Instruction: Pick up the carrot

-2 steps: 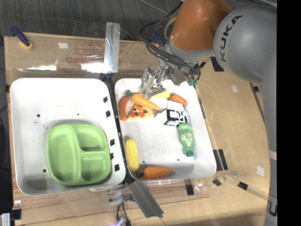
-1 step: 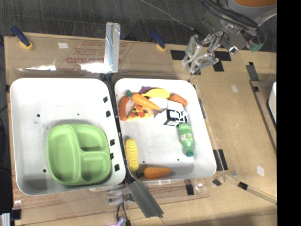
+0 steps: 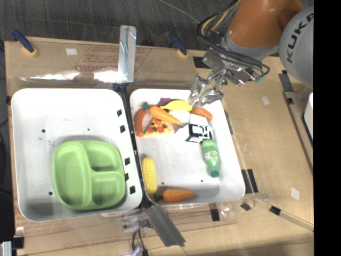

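The carrot (image 3: 165, 114) lies in the right bin's (image 3: 234, 159) far-left corner, tip toward its right edge; my hand (image 3: 204, 94) hovers spread.

The end effector (image 3: 205, 96) points down-left (fingers spread), arm reaching from right.

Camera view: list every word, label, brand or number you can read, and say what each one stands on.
"KUK": large dark letters on the grey arm at the upper right; the word runs off past the picture's edge.
Red print on the cardboard behind the bins: too faint to read.
Black-and-white card in the right bin: bold marks, not legible.
Green bottle: its label is too small to read.
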`<state>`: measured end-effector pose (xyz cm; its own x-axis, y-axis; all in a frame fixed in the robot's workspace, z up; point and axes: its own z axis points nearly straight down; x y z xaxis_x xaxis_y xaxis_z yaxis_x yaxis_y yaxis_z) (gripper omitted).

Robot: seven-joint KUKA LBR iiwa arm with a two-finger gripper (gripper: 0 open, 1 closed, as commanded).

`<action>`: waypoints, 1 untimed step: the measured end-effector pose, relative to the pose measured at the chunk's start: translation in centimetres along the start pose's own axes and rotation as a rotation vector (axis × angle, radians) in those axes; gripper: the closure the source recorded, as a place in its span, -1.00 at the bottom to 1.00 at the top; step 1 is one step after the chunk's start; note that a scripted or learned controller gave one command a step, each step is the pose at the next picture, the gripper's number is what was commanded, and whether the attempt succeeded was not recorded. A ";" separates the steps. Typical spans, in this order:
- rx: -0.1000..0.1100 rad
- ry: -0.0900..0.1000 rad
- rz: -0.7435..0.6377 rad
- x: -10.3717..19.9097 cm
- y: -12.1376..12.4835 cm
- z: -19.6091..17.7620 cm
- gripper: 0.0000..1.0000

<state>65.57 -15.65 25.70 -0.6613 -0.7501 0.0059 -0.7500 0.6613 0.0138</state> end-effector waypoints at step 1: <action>0.010 -0.003 -0.277 4.0 2.7 0.8 1.00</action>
<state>60.92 -16.87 24.99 -0.4313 -0.9022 0.0000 -0.9022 0.4313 0.0044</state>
